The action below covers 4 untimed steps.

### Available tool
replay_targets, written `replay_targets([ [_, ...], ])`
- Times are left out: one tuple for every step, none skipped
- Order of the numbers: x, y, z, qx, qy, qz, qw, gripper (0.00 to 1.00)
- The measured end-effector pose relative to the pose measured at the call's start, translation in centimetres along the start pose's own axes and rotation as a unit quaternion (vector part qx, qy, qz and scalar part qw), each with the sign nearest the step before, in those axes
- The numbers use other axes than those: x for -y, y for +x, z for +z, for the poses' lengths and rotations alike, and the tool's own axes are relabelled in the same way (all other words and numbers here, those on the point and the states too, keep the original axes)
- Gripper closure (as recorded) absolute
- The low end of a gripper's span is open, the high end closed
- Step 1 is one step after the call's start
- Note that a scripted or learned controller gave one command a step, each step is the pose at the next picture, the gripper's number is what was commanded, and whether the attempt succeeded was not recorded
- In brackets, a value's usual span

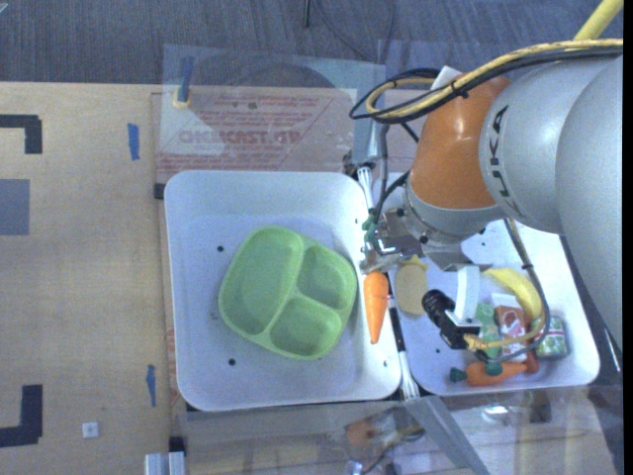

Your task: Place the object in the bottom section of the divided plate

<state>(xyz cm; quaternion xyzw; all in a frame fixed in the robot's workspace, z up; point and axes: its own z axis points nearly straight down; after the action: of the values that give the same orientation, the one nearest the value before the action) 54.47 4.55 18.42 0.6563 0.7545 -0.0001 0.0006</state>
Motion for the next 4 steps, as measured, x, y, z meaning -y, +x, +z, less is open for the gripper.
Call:
replay_targets([
  [-3.8, 7.4, 7.4, -0.001, -0.002, 0.031, 0.9995, 1.0],
  [-2.8, 11.0, 7.7, -0.001, -0.024, 0.183, 0.9829, 1.0],
  [-0.5, 11.8, -2.9, 0.0, 0.002, 0.218, 0.9759, 1.0],
  [-4.2, 15.2, -0.3, 0.0, 0.001, 0.104, 0.9945, 1.0],
])
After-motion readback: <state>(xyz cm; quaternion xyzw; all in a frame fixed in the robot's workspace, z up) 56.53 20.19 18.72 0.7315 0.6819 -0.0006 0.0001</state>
